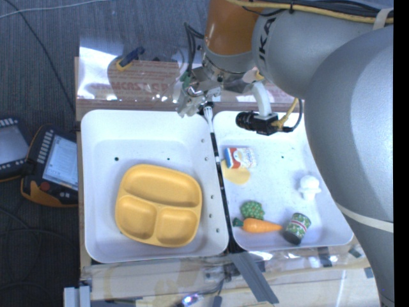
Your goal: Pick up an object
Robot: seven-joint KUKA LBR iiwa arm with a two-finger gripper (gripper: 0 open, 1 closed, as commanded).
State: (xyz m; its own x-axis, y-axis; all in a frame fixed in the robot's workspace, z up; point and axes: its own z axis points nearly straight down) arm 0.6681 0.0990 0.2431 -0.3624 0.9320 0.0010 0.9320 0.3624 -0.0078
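Note:
My gripper (193, 101) hangs over the back rim where the two bins meet, above the far corner of the left bin (102, 139). Nothing shows between its fingers. In the right bin (326, 226) lie a small white carton with red and blue print (240, 158) on a pale yellow disc (237, 174), a white knob-shaped piece (309, 185), a green broccoli toy (252, 210), an orange carrot (261, 226) and a small green-labelled can (296, 226). The left bin holds a yellow divided plate (158, 203).
The big grey arm covers the upper right of the view and part of the right bin. A black cylindrical part (257, 121) with yellow cable hangs over the right bin's back. A tablet pendant (54, 166) lies left of the bench.

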